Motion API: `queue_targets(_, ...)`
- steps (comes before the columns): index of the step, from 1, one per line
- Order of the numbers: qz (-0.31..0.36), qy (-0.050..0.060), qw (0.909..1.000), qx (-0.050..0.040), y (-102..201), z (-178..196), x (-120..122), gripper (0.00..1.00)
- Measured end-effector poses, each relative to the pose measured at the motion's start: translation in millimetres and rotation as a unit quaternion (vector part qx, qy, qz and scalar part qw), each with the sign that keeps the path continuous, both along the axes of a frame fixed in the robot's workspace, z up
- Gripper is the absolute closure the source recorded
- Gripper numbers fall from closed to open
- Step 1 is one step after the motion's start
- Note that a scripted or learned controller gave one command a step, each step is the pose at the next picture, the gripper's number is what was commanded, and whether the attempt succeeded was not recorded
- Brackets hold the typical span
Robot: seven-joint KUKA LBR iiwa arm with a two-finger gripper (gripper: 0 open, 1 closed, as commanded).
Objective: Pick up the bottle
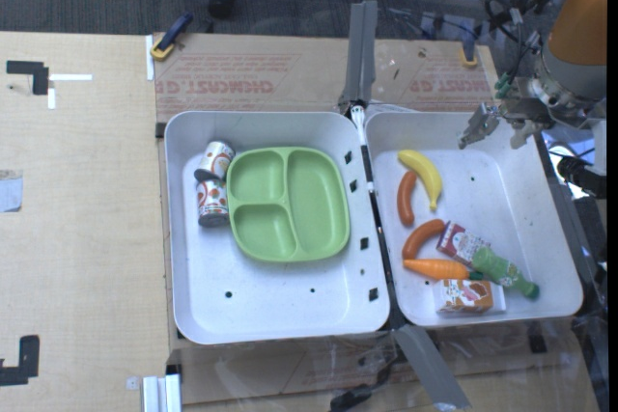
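In right bin (541,207): green bottle (502,271) lies at near edge, long axis diagonal; pincer (500,123) above far rim, open, empty.

Plate (290,204) in left bin (183,236), bottle (502,271) in right bin (541,207), perhaps atop carton (463,296)

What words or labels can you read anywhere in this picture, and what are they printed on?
"CHEMCAST GP", in red, seen upside down: on the brown protective sheet behind the left bin.
Two small cans in the left bin: labels too blurred to read.
Red-and-white packets under the green bottle in the right bin: print too small to read.
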State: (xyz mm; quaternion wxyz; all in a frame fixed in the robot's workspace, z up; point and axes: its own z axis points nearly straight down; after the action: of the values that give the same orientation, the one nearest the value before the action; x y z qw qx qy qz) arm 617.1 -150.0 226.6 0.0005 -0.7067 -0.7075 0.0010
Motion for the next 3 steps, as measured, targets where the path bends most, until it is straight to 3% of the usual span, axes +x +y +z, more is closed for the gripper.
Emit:
queue_targets(1, -0.046, 0.001, 0.999, 0.0001, -6, -25, -60, 0.0)
queue_targets(2, -0.002, 0.0, 1.0, 0.0007, -38, -112, -125, 0.0)
queue_targets(3, -0.134, -0.004, 0.991, 0.0009, -46, -131, -137, 0.0)
